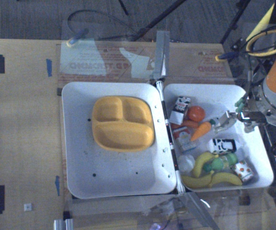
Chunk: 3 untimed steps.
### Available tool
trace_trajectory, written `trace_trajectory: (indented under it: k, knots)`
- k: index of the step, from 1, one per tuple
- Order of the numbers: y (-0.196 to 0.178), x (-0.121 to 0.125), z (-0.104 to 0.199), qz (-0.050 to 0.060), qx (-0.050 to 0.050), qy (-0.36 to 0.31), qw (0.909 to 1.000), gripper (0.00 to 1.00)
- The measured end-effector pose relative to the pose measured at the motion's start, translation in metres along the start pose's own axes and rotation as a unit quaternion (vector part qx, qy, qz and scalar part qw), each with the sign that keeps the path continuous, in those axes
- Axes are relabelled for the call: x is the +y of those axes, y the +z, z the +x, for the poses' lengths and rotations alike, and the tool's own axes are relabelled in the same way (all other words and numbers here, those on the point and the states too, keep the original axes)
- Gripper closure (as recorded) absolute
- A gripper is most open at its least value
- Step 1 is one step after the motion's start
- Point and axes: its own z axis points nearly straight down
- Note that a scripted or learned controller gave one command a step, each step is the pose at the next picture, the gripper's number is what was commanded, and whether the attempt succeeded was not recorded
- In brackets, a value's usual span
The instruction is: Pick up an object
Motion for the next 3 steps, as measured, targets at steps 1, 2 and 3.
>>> trace_trajectory:
  k: [1, 2, 3]
  knots:
    - [-0.06, -0.008, -0.024, -0.002, -0.001, -0.031, 0.9995, 0.0]
    - [-0.116, -0.014, -0.047, -0.003, -0.002, -0.055, 0.9985, 0.0]
    - [-0.163, 0.033, -0.04, -0.004, -0.002, -0.116, 0.9933, 0.0]
